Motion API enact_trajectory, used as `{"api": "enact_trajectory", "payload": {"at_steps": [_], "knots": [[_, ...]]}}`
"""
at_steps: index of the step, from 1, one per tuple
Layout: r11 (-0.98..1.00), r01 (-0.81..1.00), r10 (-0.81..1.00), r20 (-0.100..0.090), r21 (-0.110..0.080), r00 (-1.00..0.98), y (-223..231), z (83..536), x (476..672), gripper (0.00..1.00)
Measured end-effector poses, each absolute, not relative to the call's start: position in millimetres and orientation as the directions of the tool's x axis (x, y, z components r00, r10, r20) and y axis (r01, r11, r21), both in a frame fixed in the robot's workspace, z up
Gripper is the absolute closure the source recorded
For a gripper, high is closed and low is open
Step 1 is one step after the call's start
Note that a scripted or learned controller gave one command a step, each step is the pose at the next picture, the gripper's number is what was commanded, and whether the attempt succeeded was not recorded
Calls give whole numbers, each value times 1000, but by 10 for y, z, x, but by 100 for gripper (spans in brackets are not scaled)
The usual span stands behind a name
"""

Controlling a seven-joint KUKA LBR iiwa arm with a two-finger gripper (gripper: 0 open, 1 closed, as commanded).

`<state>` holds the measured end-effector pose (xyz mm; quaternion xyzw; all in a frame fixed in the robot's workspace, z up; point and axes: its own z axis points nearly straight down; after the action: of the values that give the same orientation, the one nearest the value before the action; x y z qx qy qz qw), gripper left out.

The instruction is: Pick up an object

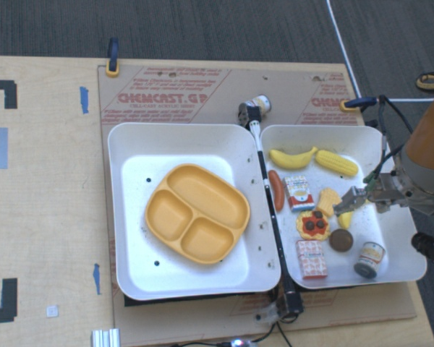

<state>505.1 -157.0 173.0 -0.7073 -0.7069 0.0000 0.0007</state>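
Objects fill the right bin (401,270), and none of them can be seen between the fingers of the tool (345,207). The grey arm (405,190) enters from the right edge of the view, with its orange band (425,139) cut off at that edge, and it stretches leftward over the right bin at a low slant. The tool at its end points left and slightly down, its tips over the middle of that bin. Whether the fingers are apart or together cannot be told, as they blur into the yellow pieces under them.

Just left of the tool lies a yellow chunk (328,197), partly covered by the tips, so its shape stays unclear. Below and to the left of the tool sits a small pizza toy (313,225) with red dots, and just below the tool a brown round piece (341,240). Further below are a small can (369,258) and a red-and-white carton (312,258). Left of the tool lie a white-and-red packet (299,191) and a hot dog sausage (276,189). Above the tool rest a corn cob (337,163) and a banana (291,157).

Well to the left of the tool, the left bin (123,194) holds a yellow divided plate (197,213). Both bins sit on a cardboard sheet (173,96) on the tabletop (43,215).
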Motion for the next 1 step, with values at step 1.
{"api": "enact_trajectory", "payload": {"at_steps": [1], "knots": [[1, 1000, 1000, 1, 2, -1, -1034, 857, 4966, 0]]}}
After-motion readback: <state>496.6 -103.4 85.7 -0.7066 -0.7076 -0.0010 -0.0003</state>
